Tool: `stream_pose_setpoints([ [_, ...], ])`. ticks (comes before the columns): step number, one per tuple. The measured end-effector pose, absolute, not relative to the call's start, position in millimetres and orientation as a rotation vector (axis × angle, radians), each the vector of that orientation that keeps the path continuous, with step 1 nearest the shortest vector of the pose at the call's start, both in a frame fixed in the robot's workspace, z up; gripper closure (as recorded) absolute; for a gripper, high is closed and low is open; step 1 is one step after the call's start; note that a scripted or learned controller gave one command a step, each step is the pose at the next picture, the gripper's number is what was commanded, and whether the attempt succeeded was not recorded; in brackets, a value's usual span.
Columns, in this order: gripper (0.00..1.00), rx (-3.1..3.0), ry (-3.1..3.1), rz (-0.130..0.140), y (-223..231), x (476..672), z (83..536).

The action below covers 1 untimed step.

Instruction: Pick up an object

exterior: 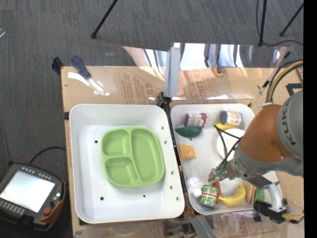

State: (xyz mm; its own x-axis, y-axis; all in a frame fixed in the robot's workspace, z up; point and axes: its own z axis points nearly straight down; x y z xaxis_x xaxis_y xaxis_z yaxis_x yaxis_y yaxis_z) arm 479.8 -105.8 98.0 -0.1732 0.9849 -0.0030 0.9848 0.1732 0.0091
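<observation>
Crowding near the table's right front corner, the banana (pixel 234 197) and small can (pixel 209 195) could foul the gripper (pixel 218 174); whether it is holding anything cannot be told.

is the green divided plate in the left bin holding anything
Empty: the green divided plate lies flat in the left bin, all three compartments showing bare green.

Divided plate (pixel 132 156) in L bin (pixel 79 128)

High fixed view, slanting down over both bins (pixel 79 133).
</observation>
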Motion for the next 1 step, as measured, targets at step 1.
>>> stream_pose_setpoints([
  [1,1.0,2.059,2.369,0.008,-54.4,521.9,190.1],
])
